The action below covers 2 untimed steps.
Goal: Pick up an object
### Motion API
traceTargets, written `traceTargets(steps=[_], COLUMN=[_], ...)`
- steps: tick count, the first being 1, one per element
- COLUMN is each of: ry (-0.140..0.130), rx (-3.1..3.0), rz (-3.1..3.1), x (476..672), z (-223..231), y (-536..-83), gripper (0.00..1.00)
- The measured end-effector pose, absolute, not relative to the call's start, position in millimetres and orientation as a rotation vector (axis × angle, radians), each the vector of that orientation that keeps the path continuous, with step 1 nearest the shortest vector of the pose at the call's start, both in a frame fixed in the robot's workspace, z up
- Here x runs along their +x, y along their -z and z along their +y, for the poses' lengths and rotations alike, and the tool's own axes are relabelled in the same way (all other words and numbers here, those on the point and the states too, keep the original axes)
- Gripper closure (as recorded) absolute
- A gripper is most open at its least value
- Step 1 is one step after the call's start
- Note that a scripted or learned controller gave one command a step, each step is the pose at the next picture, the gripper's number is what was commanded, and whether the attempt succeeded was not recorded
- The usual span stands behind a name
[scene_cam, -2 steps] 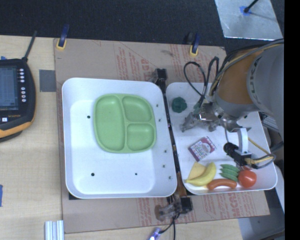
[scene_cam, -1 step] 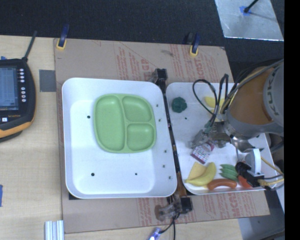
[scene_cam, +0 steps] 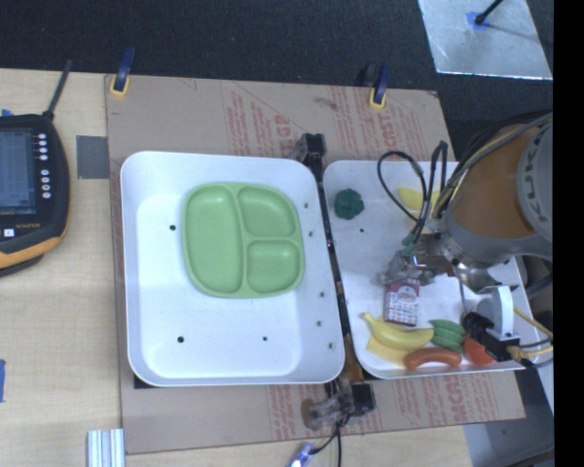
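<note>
Reaching into the right bin [scene_cam: 365,178], the gripper [scene_cam: 409,266] hangs just above the small red-and-white packet [scene_cam: 402,305] beside the banana [scene_cam: 397,335]; jaw state cannot be told; next, descend and close.

Looking for lettering now: the cardboard sheet [scene_cam: 224,115] under the two bins carries red printed writing in slanted bands, but the letters are too blurred to read. On the right, the arm's orange band [scene_cam: 537,178] shows part of large pale lettering, cut off at the edge and not legible as a word. The small red-and-white packet [scene_cam: 402,303] in the right bin [scene_cam: 370,178] has print on its face, too small to make out. The handheld controller [scene_cam: 15,197] at left shows a lit screen, its contents unreadable.
</note>
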State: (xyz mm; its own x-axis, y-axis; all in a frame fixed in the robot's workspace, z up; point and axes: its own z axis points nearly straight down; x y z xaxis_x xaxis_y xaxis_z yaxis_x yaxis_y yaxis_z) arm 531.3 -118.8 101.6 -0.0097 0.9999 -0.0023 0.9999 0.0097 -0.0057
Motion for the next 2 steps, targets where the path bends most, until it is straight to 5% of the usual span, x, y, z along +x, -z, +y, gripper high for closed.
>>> traceTargets(steps=[1, 2], ry=[-0.001, 0.000], rx=[-2.219, -2.215], rz=[-2.225, -2.226], x=[477.8, 524.0], z=[-154, -83], y=[-137, -222], gripper=[1.00, 1.00])
